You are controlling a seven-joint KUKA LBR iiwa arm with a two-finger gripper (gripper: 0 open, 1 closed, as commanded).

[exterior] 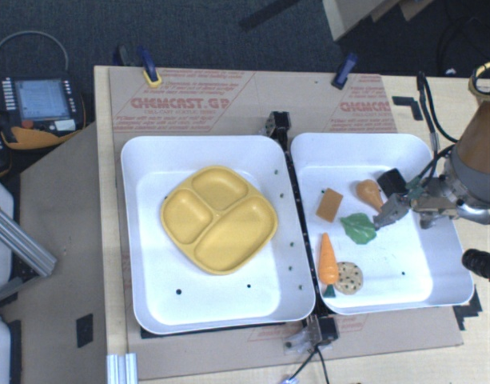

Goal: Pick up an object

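Round speckled cookie [349,278] lies at the right white bin's [404,286] front edge, beside the orange toy carrot [328,258]; my claw [386,205] hangs over the flat green leaf-shaped piece [359,227], placed to grip it; its opening I cannot tell; nothing visibly held.

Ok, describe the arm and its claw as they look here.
The arm enters from the right: a rounded body showing brown-orange in this view, with grey metal parts at the wrist. Thin dark cables loop above it. The claw has a black block and a slim grey finger reaching into the right bin.
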